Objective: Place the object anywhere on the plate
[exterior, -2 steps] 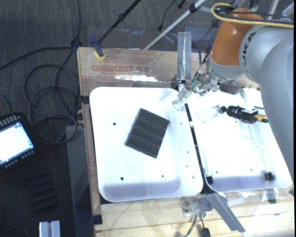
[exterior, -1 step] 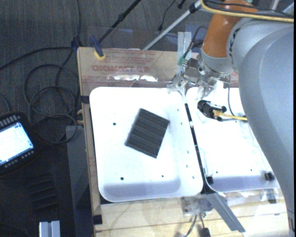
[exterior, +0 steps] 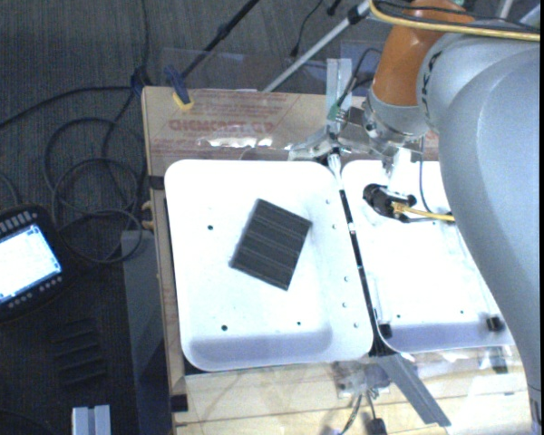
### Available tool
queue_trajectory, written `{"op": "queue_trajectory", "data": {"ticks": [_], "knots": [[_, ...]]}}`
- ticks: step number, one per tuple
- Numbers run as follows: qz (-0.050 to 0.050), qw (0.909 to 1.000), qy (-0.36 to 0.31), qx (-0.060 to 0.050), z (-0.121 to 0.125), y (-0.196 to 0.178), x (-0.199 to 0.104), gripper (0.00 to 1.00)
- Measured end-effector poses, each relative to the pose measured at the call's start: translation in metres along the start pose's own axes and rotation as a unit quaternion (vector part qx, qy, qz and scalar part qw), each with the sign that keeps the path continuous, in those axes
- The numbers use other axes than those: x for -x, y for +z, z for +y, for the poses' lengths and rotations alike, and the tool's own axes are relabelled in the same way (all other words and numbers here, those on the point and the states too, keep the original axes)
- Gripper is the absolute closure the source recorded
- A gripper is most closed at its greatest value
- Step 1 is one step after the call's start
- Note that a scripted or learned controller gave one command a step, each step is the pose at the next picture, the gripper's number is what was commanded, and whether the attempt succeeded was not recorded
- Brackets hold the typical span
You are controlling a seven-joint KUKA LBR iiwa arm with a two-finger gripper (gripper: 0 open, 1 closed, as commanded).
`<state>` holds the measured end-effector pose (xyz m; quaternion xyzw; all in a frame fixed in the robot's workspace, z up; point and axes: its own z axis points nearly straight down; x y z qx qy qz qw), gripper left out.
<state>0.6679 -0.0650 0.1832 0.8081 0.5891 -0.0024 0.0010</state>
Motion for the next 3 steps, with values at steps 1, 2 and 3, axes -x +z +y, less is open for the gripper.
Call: {"op": "queue_trajectory", "data": {"ticks": [1, 2, 3], "knots": [[0.001, 0.9917, -0.128, -0.001, -0.025, 0.000, -0.078, 0.00], [0.002, 0.9581, -0.287, 0.000, -0.044, 0.000, -0.137, 0.00], [0.002, 0.9202, -0.392, 0.003, -0.062, -0.030, -0.195, 0.00]]}}
